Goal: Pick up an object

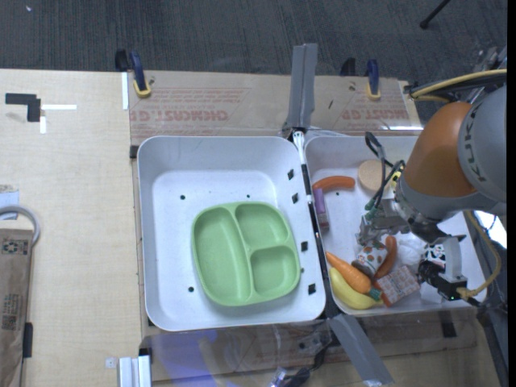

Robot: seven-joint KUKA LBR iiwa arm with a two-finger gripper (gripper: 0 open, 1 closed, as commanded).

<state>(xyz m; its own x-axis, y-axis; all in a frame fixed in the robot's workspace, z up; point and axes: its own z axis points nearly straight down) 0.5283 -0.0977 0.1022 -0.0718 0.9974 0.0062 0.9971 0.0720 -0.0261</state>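
Jaws low in the right bin, grip state unclear | patterned toy and sausage just beneath | carrot, banana near front wall | green divided plate in left bin

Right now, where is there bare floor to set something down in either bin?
Left bin: bare floor rings the green divided plate, widest along the top and left walls. Right bin: crowded near the gripper, with carrot, banana and sausage close together.
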